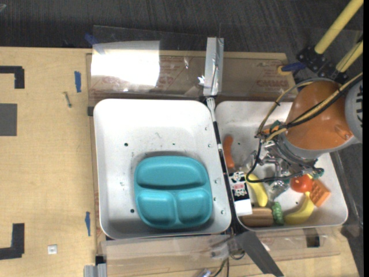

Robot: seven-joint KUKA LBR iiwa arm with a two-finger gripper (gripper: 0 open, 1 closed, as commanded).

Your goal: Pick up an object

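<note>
Orange-banded arm lowers its end effector [275, 175] into the right bin [337, 215], among crowded toy food [288, 209] at 5 o'clock; I cannot tell its grip state.

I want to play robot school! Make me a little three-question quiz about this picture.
1. True or false: the teal plastic divided tray lies in the left white bin.
2. Which bin is the gripper over? A) left B) right
3. Fill in: the red toy tomato sits beside an ______ block.

Key: 1 true; 2 B, the right white bin; 3 orange.
</note>
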